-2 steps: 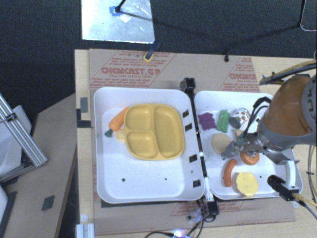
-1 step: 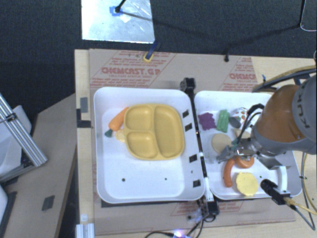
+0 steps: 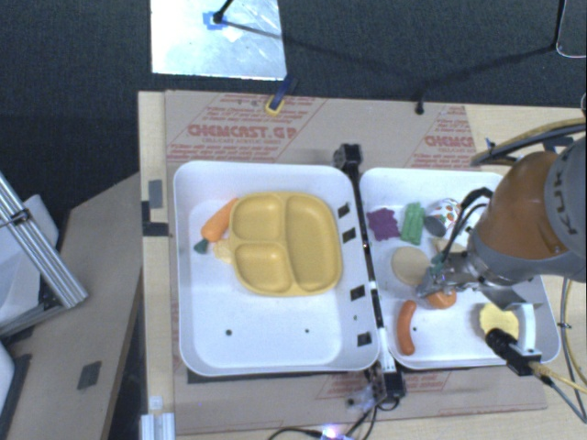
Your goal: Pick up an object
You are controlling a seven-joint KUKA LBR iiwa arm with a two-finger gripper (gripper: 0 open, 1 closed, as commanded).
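My gripper [image 3: 437, 285] is low in the right bin [image 3: 459, 356], reaching in from the right. Its tips sit over a small orange object [image 3: 443, 299] beside a tan round cookie [image 3: 409, 264]. The arm's wrist covers the fingers. A red-orange sausage [image 3: 404, 326] lies near the bin's front. Purple grapes [image 3: 384, 223], a green piece [image 3: 414, 222] and a white patterned item [image 3: 444, 213] lie at the bin's back. A yellow piece [image 3: 498, 319] lies at the right.
The left bin [image 3: 211, 337] holds a yellow divided plate [image 3: 280, 243] with a carrot [image 3: 217, 221] at its left edge. A black divider [image 3: 361, 246] runs between the bins. A cable and black connector [image 3: 509, 351] hang near the right bin's front corner.
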